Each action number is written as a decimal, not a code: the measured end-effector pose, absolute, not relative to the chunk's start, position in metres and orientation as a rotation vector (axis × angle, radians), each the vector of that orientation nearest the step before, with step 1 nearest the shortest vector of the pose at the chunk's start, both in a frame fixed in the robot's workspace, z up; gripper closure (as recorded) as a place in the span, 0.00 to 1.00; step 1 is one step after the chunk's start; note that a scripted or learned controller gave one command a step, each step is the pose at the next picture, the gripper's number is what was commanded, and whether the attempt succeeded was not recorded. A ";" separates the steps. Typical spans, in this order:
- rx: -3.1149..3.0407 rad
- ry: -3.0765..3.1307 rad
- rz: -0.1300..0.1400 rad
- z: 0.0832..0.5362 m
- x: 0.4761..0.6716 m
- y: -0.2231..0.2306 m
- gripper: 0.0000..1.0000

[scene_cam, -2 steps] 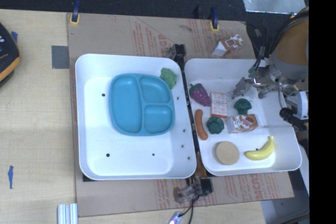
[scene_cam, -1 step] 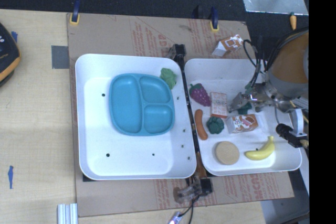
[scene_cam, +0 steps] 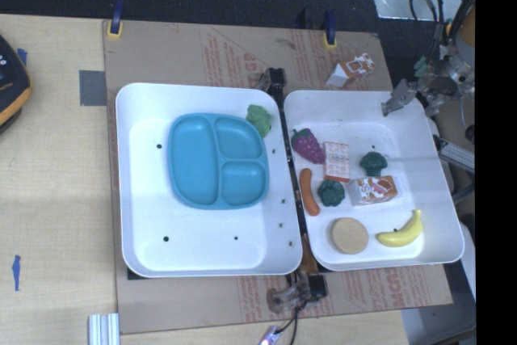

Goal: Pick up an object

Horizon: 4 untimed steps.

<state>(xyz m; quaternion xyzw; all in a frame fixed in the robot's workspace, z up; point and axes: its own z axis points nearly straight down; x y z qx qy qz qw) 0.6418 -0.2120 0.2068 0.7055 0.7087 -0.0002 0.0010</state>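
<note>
The right bin holds several toy foods: purple grapes, an orange sausage, a pink and white carton, two green broccoli pieces, an orange and white packet, a round tan biscuit and a yellow banana. My gripper hangs over the far right corner of this bin, above its rim and apart from all the items. Nothing shows in its grasp.
The left bin carries a blue divided plate and a green leafy piece at its far right corner. A small orange carton lies on the cardboard behind the right bin. Cables and arm parts crowd the right edge.
</note>
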 end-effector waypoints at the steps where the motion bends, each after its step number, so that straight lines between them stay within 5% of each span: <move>1: 2.219 2.229 -0.006 0.112 0.608 -0.211 0.00; 2: 2.218 2.228 -0.005 0.091 0.555 -0.203 0.00; 3: 2.217 2.227 -0.001 0.092 0.629 -0.172 0.00; 4: 2.217 2.228 -0.006 0.092 0.575 -0.193 0.00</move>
